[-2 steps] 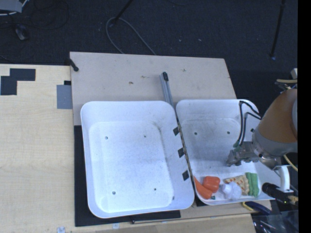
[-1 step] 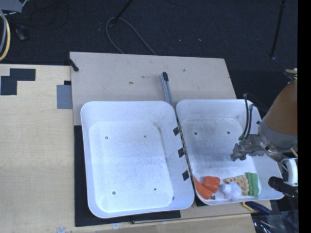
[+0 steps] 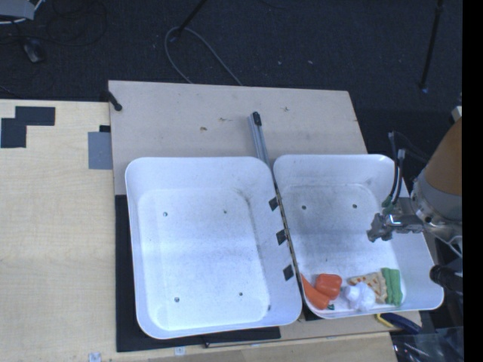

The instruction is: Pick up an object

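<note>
Along the near edge of the right bin (image 3: 332,172) lie several small objects: an orange-red piece (image 3: 324,286), a white crumpled lump (image 3: 357,296), a tan cracker-like piece (image 3: 371,283) and a green strip (image 3: 392,285). My gripper (image 3: 379,228) hangs over the right side of this bin, above and behind those objects, apart from them. Nothing shows between its tips.
The left bin (image 3: 200,243) sits beside the right one, joined by black clips (image 3: 281,236). A grey rod (image 3: 259,136) lies on the bench behind the bins. The arm's orange band (image 3: 449,161) is at the right edge. Cables trail on the dark floor beyond.
</note>
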`<state>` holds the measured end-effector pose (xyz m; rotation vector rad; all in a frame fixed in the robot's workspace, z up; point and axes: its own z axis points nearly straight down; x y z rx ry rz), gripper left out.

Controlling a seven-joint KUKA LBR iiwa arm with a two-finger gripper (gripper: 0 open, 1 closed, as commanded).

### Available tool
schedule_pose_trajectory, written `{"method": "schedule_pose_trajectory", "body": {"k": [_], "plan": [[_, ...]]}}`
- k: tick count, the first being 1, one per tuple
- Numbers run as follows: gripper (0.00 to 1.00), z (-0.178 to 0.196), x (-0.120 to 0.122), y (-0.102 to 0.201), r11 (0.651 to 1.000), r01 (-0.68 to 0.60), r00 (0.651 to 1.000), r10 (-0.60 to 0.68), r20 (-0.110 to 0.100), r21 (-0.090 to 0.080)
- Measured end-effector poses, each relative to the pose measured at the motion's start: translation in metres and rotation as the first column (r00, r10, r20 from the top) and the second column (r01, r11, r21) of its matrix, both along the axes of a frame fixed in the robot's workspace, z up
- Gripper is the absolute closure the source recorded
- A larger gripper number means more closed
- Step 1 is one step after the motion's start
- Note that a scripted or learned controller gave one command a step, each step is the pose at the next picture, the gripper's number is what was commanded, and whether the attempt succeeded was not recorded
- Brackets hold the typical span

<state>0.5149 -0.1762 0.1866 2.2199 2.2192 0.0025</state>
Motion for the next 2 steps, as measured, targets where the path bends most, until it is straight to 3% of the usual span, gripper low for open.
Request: {"method": "schedule_pose_trajectory", "body": {"k": [1, 2], "plan": [[1.00, 0.044, -0.006, -0.003, 1.000, 0.001, 1.000, -0.001, 0.000, 0.000], [1.00, 0.052, 0.016, 0.040, 1.000, -0.003, 1.000, 0.003, -0.003, 0.001]]}}
